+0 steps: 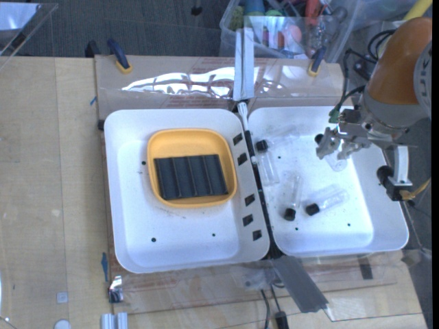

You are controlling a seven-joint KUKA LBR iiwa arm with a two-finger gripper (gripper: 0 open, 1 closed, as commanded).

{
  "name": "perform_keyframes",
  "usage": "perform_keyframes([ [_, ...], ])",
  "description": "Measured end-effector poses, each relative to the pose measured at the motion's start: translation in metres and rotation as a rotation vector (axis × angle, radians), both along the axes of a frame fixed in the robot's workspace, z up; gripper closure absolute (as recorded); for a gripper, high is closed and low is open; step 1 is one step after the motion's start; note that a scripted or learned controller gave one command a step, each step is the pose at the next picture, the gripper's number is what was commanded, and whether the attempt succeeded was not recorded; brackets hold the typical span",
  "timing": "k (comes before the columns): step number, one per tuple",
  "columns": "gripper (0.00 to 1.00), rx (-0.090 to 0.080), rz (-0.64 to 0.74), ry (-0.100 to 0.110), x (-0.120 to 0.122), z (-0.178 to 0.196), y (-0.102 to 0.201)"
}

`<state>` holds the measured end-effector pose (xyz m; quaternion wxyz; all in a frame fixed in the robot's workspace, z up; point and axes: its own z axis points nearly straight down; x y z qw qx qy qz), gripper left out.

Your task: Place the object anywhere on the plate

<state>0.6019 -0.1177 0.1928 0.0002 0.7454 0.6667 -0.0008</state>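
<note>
Far left: pale wooden bench (48, 184), bare grain, with a corner of clear plastic sheet (20, 19) lying at the top edge. Beyond the bench, dark grey carpet (137, 12). A blue-handled clamp (118, 55) at the back of a brown board, just behind the bins, and glare across the film taped there.

Then the left bin (130, 238), white and shallow with rounded corners. Inside it, toward the back, a yellow plate (161, 142), squarish with a raised rim. On the plate, a black ridged block (191, 177), lying flat and nearly filling the plate's floor (four lengthwise grooves, long sides running left to right).

Down the seam where the two bins meet, a row of small black tabs (248, 199).

Next, the right bin (357, 235), its floor scuffed and speckled. Scattered there, clear vials (293, 196) with black caps: one near the seam at the back, two close together near the middle front, all on their sides.

Above the right bin's back right part, the gripper (339, 146), pointing left, well apart from the plate. Open or closed: cannot tell from this angle. Behind it, the grey arm with its orange band (405, 60).

At the top, behind the right bin, a clear tub (288, 12) of bright mixed clutter.
</note>
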Motion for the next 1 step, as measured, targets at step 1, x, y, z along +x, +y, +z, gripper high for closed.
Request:
perform_keyframes([
  [1, 1.0, -0.001, 0.24, -0.004, 0.0145, 0.0189, 0.0134],
])
